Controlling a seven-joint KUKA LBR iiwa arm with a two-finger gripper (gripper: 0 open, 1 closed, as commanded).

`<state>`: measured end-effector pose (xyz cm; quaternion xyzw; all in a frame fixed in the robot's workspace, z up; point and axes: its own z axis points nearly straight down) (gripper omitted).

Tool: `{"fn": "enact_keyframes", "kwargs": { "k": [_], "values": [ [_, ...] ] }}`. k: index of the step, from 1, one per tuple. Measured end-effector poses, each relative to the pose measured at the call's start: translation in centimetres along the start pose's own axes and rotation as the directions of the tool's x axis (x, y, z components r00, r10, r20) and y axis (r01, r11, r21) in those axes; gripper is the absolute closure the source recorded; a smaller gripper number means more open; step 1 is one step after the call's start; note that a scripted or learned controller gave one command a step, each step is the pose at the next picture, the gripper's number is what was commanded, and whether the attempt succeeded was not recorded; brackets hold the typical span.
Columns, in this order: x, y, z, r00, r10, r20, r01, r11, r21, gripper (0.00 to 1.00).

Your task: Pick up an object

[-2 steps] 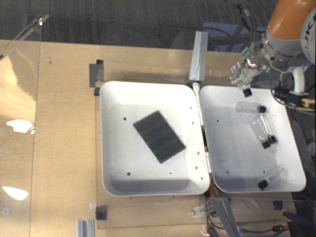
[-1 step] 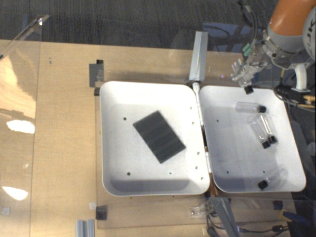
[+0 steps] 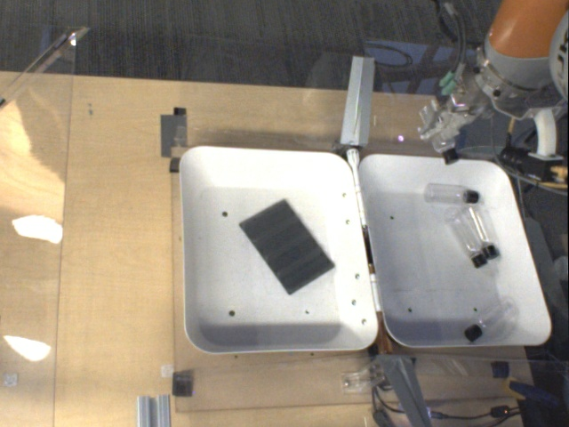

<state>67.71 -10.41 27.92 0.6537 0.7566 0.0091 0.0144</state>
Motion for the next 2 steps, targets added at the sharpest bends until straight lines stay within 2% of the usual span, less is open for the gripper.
{"fn": "enact_keyframes", "kwargs": {
  "k": [1, 2],
  "values": [
    [0.3, -0.9, 7.5, 1.0, -0.004, -0.009, 0.004, 1.0, 0.028, 1.0],
    [0.5, -0.7, 6.3, 1.0, -0.009, -0.008, 0.009, 1.0, 0.022, 1.0]
  ]
}}
